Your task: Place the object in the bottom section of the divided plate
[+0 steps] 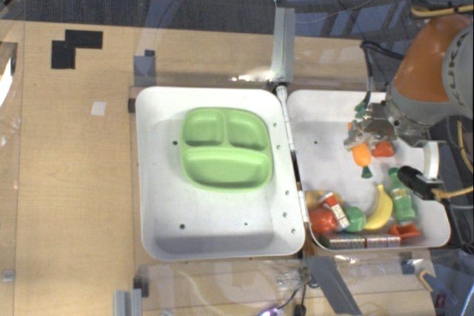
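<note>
Fingers (363, 148) closed on a small orange carrot-like toy (361, 156), held over the right bin (318, 131) toward its 1 o'clock area. Green divided plate (225, 149) sits mid left bin (159, 181), well apart at 9 o'clock from the gripper; its wide bottom section faces 6 o'clock. Banana (381, 209), tomato (323, 220) and other toys pile at the right bin's 5 o'clock corner.

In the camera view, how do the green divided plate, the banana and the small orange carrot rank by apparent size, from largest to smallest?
1. Green divided plate, by far the largest.
2. Banana.
3. Orange carrot, just below the claw; it looks smallest, though the claw may cover part of it.
</note>
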`<action>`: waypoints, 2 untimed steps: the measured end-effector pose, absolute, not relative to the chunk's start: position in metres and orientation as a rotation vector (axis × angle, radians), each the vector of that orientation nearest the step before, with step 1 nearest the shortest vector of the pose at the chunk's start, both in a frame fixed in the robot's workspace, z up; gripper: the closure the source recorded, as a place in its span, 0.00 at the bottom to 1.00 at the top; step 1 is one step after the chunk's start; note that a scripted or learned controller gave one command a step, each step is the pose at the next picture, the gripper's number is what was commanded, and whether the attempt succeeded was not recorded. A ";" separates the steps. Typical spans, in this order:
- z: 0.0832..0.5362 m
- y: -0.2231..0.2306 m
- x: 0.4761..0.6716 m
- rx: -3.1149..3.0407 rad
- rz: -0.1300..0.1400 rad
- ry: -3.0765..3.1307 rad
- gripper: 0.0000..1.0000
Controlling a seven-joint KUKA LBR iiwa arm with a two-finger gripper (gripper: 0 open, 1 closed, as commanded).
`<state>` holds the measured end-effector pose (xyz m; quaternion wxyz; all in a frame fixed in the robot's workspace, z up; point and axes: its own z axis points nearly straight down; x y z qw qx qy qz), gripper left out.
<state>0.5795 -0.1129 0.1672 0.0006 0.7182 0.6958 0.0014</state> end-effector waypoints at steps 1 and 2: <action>0.130 -0.113 0.649 1.905 0.003 2.494 1.00; 0.185 -0.049 0.611 2.059 0.004 2.370 1.00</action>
